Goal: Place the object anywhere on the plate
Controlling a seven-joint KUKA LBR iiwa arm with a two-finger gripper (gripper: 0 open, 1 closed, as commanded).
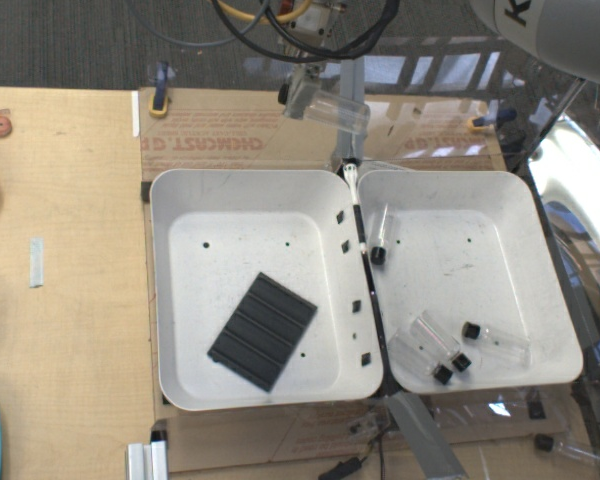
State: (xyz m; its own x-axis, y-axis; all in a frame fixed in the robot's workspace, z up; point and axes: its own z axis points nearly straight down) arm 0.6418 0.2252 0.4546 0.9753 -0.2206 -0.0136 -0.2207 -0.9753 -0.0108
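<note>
We're hovering the claw (325, 103) behind both bins, can't tell its state; we're thinking: drop squarely over a tube (435, 343), avoiding the wall.

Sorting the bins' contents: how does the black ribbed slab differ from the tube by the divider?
The black ribbed slab is opaque, flat and broad, and lies in the left bin. The tube is clear, slim and black-capped, in the right bin. Both rest on bin floors.
</note>
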